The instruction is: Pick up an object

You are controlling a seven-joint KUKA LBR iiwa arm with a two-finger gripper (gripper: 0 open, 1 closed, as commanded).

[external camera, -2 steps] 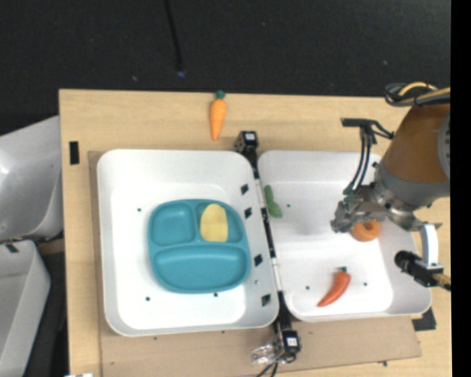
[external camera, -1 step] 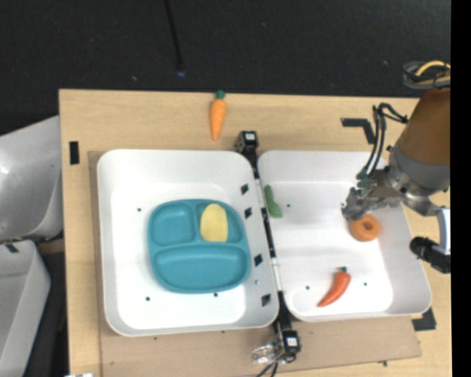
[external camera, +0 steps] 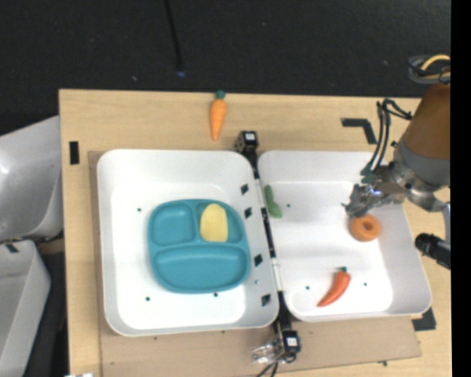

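Orange ring-shaped piece point(external camera: 366, 228), doughnut-like, lying in the right bin point(external camera: 314, 175) near its far right wall, with the tool point(external camera: 364, 199) hanging just above and slightly behind it. Cannot tell whether open or clenched: too small and dark at this slant, so no claim of a hold. Probably the approach step, nothing yet lifted.

To do it well: centre over the ring before descending, straddle one side of it or its whole width, come straight down, close only once low enough against the bin floor, then lift vertically. Likely to slide or tip if touched off-centre, being small and light by the look of it.

Elsewhere in the same bin: red-orange chilli pepper point(external camera: 334, 287) toward the near edge, well apart from the ring; small green piece point(external camera: 272, 202) beside the left wall. Neither in the way. Right wall close to the ring, leaving little room on that side for a wide descent.

Left bin point(external camera: 118, 179) carrying a teal divided tray point(external camera: 190, 264) with a yellow item point(external camera: 213, 222) in its upper right compartment. Toy carrot point(external camera: 217, 117) out on the tabletop point(external camera: 141, 116) beyond the bins. All well clear.
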